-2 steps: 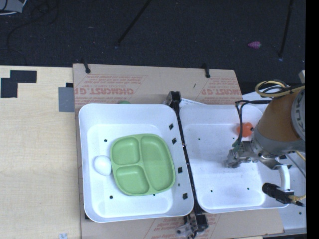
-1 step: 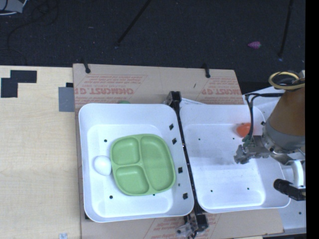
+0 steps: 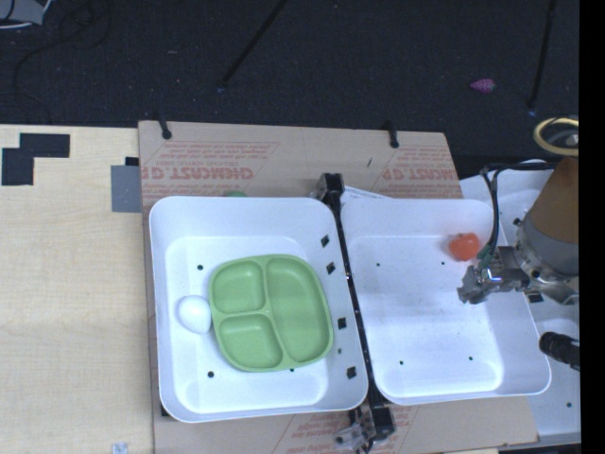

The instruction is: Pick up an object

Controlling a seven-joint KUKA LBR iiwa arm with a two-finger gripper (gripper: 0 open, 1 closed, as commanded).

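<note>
A small orange-red ball (image 3: 463, 246) lies in the right bin (image 3: 425, 367), near its far right corner. My gripper (image 3: 477, 287) hangs over the right bin's right side, just in front of and slightly right of the ball, apart from it. The arm comes in from the right edge. In the left bin (image 3: 180, 244) a green three-compartment plate (image 3: 269, 312) lies flat, with a white egg-shaped object (image 3: 194, 313) touching its left rim.
The bins sit side by side on a cardboard sheet (image 3: 284, 164), joined by a black divider (image 3: 345, 296). A light wooden bench top (image 3: 66, 301) extends to the left. Dark floor with cables lies beyond the bins.
</note>
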